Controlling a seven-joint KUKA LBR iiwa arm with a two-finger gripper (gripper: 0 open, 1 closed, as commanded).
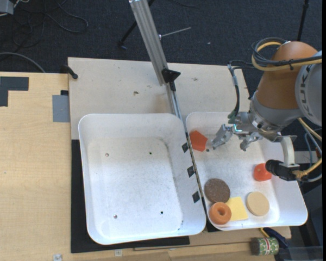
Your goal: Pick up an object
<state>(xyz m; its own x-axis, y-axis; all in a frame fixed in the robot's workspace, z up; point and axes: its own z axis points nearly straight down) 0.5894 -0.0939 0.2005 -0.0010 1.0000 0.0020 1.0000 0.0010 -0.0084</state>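
Observation:
My gripper [232,139] hangs over the back of the right bin [293,213], its two fingers spread apart with nothing between them. An orange-red block [198,140] lies just left of the fingers, near the bin's left wall. A small red piece [261,172] sits to the right, below the wrist. Along the bin's front lie a brown round disc [217,190], an orange ring [220,213], a yellow square [238,208] and a tan round disc [257,203].
The left bin [130,178] stands beside the right one, parted by a rail with black clips [188,162]. A slanted metal bar [152,42] rises behind the bins. A small green can [267,246] lies past the bench's front edge.

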